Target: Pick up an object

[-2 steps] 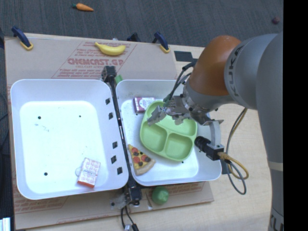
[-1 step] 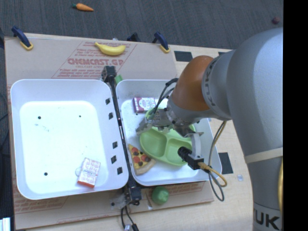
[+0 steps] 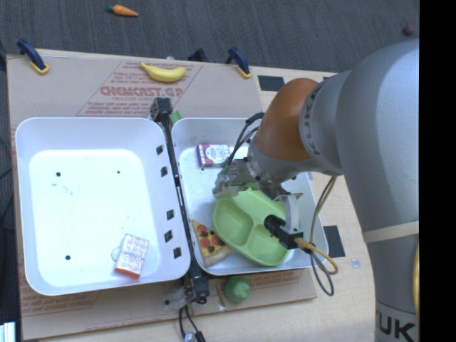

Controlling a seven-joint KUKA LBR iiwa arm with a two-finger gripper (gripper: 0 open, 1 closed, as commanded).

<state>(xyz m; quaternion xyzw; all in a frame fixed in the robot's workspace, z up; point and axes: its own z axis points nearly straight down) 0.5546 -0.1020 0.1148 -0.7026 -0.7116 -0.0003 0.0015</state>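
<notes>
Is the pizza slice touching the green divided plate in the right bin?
Touching. The camera view shows the pizza slice lying against the green divided plate, whose rim overlaps the slice's edge with no gap between them.

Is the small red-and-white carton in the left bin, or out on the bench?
In. The small red-and-white carton lies flat on the floor of the left bin, near its front right corner, well inside the white rim.

There were 2 white bins, the left bin (image 3: 28,212) and the right bin (image 3: 191,135). The left held 1 small packet (image 3: 131,254). The right held 1 green divided plate (image 3: 251,226), 1 pizza slice (image 3: 208,241) and 1 purple packet (image 3: 212,154). Outside lay 1 banana (image 3: 164,70), 1 carrot (image 3: 124,10) and 1 green ball (image 3: 237,288).
</notes>
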